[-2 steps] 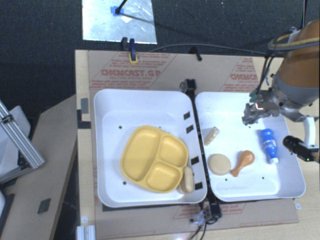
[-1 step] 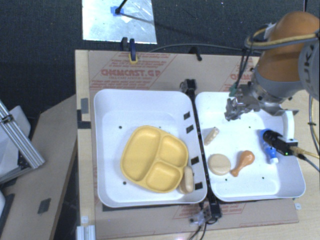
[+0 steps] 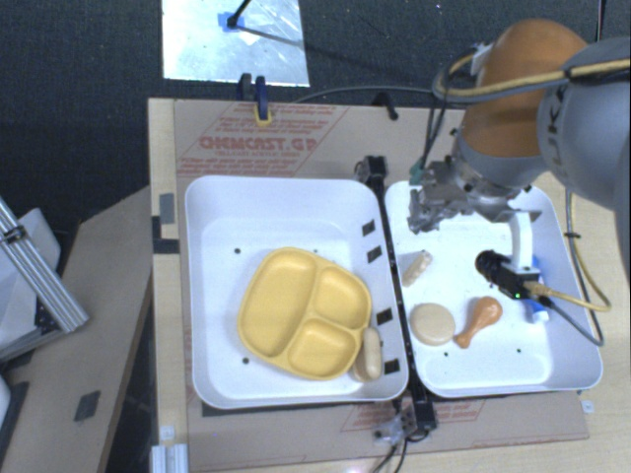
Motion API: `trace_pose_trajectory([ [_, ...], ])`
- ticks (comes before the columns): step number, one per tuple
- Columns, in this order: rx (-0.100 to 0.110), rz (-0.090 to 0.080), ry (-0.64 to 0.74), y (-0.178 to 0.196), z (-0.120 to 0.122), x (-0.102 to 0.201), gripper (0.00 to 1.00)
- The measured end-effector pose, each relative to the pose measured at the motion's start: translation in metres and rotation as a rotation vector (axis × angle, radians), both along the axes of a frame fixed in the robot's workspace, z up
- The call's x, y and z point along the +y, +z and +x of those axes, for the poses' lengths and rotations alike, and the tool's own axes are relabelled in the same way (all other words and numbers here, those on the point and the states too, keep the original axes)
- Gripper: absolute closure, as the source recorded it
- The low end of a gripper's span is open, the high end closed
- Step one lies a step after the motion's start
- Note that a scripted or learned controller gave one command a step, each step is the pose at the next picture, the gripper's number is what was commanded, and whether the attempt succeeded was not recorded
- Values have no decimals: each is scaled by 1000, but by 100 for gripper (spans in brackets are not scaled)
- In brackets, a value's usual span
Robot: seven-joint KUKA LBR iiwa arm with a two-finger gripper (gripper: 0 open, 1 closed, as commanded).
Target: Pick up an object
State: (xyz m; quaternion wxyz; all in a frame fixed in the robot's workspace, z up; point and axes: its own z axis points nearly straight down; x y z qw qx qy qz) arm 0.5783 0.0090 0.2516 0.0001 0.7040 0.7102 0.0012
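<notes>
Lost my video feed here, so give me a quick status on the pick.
Gripper over right bin, upper left corner. Nothing seen in its grasp. Round cookie, drumstick, small pale piece lie loose below.

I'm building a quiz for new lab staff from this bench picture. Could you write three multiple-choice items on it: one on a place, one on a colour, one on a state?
1. Where does the divided plastic tray lie?
A. left white bin
B. right white bin
C. on the bench outside the bins

2. What colour is that tray?
A. blue
B. yellow
C. red

3. How does the orange drumstick-shaped toy stand to the two-finger gripper?
A. clamped in it
B. lying loose on the bin floor, apart from it
C. hanging from it

Key: 1 A, the tray rests in the left white bin. 2 B, it is plainly yellow. 3 B, the toy lies in the right white bin, below the gripper.
</notes>
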Motion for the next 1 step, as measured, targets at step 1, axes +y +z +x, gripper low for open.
trace_pose_trajectory([
  [1,-2,0,1,-3,26,56,100],
])
